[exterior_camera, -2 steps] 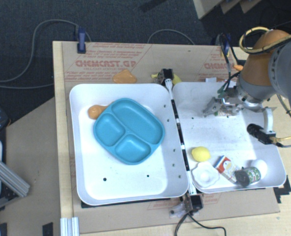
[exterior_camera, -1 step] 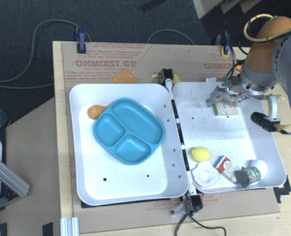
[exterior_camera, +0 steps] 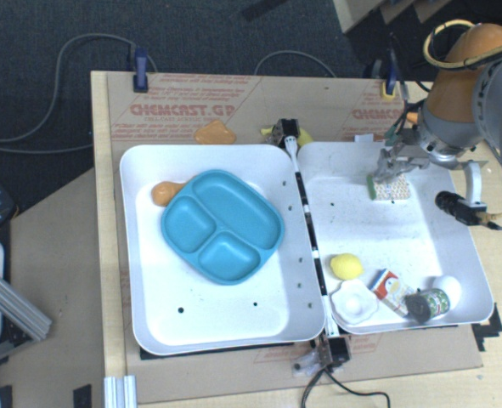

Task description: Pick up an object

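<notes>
Overhead, slanted view of bench (exterior_camera: pixel 106 228) bearing two shallow white bins side by side.

Right bin (exterior_camera: pixel 344 202): arm (exterior_camera: pixel 454 100) entering across far right corner, gripper (exterior_camera: pixel 395 167) lowered close to far edge, directly over speckled pad (exterior_camera: pixel 392 190). Pad flat on bin floor, green strip along its left side, well apart from all other contents. Contact between gripper and pad not resolvable; grip state likewise impossible to tell from this angle.

Along near edge of same bin, left to right: yellow ball (exterior_camera: pixel 346 266) just beside left wall; white cup (exterior_camera: pixel 355 304) in near left corner, touching or almost touching ball; red-and-white packet (exterior_camera: pixel 385 285) lying flat beside cup; green-labelled can (exterior_camera: pixel 427 304) on its side next to packet; pale round object (exterior_camera: pixel 448 289) against can, identity unclear.

Left bin (exterior_camera: pixel 234 313): blue divided plate (exterior_camera: pixel 223 225), three compartments, centred but nearer far edge. Orange item (exterior_camera: pixel 164 194) at plate's left rim, toward far left corner, partly hidden by rim.

On bench beyond far edges of bins: orange lump (exterior_camera: pixel 214 132) behind left bin; small yellow-and-black item (exterior_camera: pixel 284 131) at junction of both bins.
</notes>
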Available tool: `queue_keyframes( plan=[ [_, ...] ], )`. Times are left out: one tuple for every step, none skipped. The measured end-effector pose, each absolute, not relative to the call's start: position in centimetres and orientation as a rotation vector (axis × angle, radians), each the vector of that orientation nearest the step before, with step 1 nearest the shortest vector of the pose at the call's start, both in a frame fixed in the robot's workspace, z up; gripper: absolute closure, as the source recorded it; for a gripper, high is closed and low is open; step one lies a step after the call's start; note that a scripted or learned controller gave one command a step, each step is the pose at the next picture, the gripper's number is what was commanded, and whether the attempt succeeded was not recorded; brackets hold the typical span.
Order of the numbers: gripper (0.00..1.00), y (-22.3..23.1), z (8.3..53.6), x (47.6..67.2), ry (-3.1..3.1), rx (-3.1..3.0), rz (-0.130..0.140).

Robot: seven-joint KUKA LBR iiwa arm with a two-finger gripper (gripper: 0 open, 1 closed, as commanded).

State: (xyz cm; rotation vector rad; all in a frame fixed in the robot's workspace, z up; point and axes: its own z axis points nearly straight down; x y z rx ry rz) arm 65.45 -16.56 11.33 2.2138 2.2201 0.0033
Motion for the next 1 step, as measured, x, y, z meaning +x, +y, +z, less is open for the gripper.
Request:
queue_keyframes(
  plan=[
    [0.00,-16.56,11.28,65.43,2.221,2.214,0.001]
  ],
)
